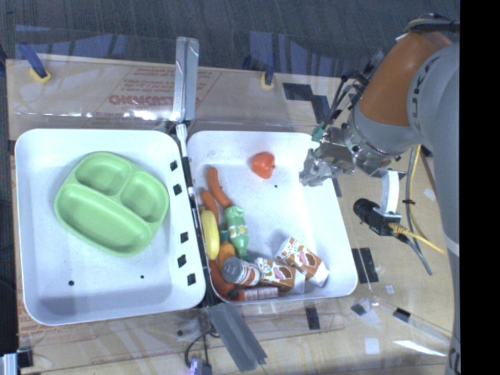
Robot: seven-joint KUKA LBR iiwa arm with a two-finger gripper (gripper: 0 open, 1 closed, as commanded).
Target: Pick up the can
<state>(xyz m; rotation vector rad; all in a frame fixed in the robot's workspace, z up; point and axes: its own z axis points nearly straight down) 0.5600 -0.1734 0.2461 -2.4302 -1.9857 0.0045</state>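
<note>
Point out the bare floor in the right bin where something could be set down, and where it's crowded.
Bare floor lies in the right bin between the tomato, the gripper and the carton. The lower-left corner is crowded: carrots, banana, can and cartons packed together.

A plate (112, 201) lies in the left bin (39, 287); the can (244, 272) lies among food at the right bin's (328, 233) front-left.

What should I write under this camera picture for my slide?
Gripper hovers above the right bin; can lies among toy food.
</note>
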